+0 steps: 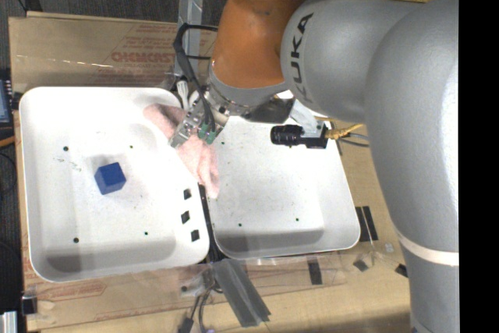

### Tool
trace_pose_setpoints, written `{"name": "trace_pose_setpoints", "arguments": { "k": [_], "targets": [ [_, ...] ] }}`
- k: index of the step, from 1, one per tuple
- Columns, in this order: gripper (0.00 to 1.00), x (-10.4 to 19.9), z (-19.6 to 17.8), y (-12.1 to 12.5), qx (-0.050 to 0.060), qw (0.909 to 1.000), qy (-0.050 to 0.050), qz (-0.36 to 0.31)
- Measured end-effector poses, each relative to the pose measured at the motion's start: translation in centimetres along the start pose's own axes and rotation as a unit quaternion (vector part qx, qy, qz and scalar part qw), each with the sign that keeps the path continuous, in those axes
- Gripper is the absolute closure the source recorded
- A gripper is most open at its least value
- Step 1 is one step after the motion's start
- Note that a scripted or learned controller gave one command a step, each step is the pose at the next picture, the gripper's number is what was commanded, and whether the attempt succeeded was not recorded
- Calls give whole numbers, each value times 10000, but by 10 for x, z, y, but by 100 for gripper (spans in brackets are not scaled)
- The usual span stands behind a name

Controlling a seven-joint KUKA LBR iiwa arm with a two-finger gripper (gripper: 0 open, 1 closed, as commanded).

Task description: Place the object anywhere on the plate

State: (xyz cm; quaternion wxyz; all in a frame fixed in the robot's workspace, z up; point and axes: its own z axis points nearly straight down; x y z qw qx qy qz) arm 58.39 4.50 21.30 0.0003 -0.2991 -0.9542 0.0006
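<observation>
The gripper point(189, 129) hangs at the left bin's point(47, 168) 2 o'clock corner over a pale pink cloth-like object point(204, 160) draped across the divide between the 2 bins; whether its jaws are spread or pinching, I cannot tell. This looks like the grasping step. A blue cube point(110, 177) sits well apart toward 8 o'clock, and I cannot make out a plate, so the next move needs a confirmed hold first.

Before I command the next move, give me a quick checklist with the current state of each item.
1. Gripper position: over the seam between the two bins, ok.
2. Grip on pink soft object: cannot tell.
3. Pink soft object fully inside one bin: not ok, it drapes across the seam.
4. Plate located: cannot tell.
5. Blue cube apart from the gripper in left bin: ok.
</observation>
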Motion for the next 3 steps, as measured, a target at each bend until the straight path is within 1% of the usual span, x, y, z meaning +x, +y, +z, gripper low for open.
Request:
{"name": "trace_pose_setpoints", "arguments": {
  "k": [1,2,3],
  "targets": [
    [100,18,3,47,-4,9793,-5,-2022],
    [100,29,-8,97,-7,9537,-9,-3008],
    [0,29,-8,97,-7,9537,-10,-3007]
  ]
}}
